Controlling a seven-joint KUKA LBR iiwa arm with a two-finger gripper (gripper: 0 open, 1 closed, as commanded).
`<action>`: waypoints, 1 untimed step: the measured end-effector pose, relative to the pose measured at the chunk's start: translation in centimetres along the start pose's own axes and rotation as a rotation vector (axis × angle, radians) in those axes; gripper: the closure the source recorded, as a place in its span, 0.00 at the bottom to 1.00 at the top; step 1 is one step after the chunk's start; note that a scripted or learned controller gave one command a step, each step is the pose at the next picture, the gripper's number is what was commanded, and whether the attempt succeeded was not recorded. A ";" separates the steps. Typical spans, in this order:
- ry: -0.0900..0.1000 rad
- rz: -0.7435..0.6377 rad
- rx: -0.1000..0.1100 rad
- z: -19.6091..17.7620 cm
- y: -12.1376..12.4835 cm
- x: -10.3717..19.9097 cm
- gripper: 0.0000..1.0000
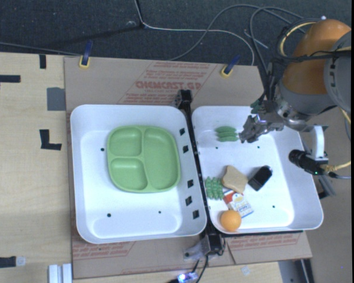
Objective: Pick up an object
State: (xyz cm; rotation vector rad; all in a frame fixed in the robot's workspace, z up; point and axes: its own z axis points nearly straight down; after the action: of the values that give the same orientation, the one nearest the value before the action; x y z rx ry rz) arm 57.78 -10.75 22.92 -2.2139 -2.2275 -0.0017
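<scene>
Nearest the camera, at the front edge of the right bin (295,217), I see an orange ball (230,220). Touching it from behind is a small red and white carton (239,204). Just behind the carton lies a tan bread-like block (235,178), tilted, with a green ridged piece (213,188) at its left, close to the divider between the bins. A black block (260,178) lies just right of the tan block, near but apart from it.

The left bin (85,158) holds a green divided plate (144,158) with three compartments, set roughly in the middle of the bin floor.

Farther back in the right bin, a second green ridged piece (226,134) lies on the floor near the rear wall. The gripper (249,133) is just to the right of this piece, low over the bin floor. I cannot tell whether the fingers are released or clenched, and I see no object between them. Behind it, the grey wrist and orange band of the arm (318,63) extend to the right.

Beyond the bins, two yellow clamps (84,61) hold the cardboard sheet (165,81) at its far edge, and cables (183,31) run across the dark floor.
</scene>
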 end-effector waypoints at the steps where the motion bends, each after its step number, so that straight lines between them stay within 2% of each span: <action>1: -0.001 0.001 0.002 0.2 -0.4 4.4 1.00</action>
State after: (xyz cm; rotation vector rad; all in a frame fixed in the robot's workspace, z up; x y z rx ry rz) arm 57.30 -6.35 22.77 -2.2146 -2.2257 0.0011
